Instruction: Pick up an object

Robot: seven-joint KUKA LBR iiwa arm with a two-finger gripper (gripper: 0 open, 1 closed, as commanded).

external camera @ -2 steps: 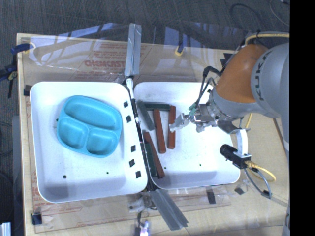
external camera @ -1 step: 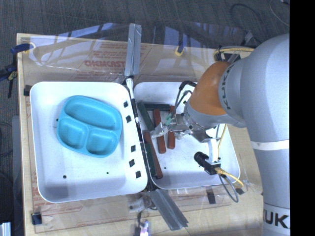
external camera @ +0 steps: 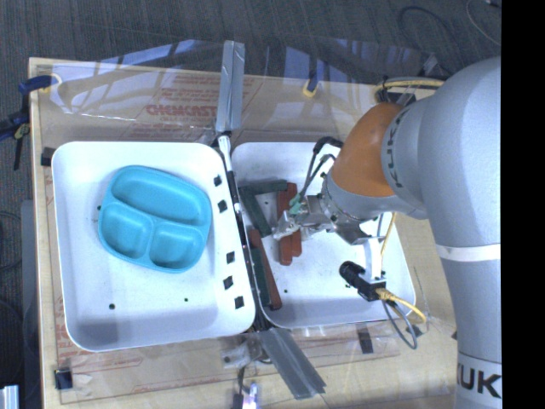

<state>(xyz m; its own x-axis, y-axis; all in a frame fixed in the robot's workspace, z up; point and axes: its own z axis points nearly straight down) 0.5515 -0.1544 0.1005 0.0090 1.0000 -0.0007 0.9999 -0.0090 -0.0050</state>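
My gripper [external camera: 292, 222] is low in the right bin [external camera: 341, 309], near its left-centre, coming off the grey wrist with the orange band [external camera: 368, 156]. Right beneath it lies a small reddish-brown block [external camera: 289, 247], touching or nearly touching the gripper tip. A second brown piece [external camera: 283, 199] lies just above the gripper, next to a dark green bar [external camera: 260, 189]. A long dark stick [external camera: 265, 273] runs along the bin's left wall. The wrist hides part of the bin floor to the right.
The left bin [external camera: 128, 313] holds a blue three-compartment plate [external camera: 155, 217]. A metal divider rail [external camera: 228, 83] runs between the bins. A black connector with yellow cable [external camera: 364, 283] hangs off the arm over the right bin's lower right.
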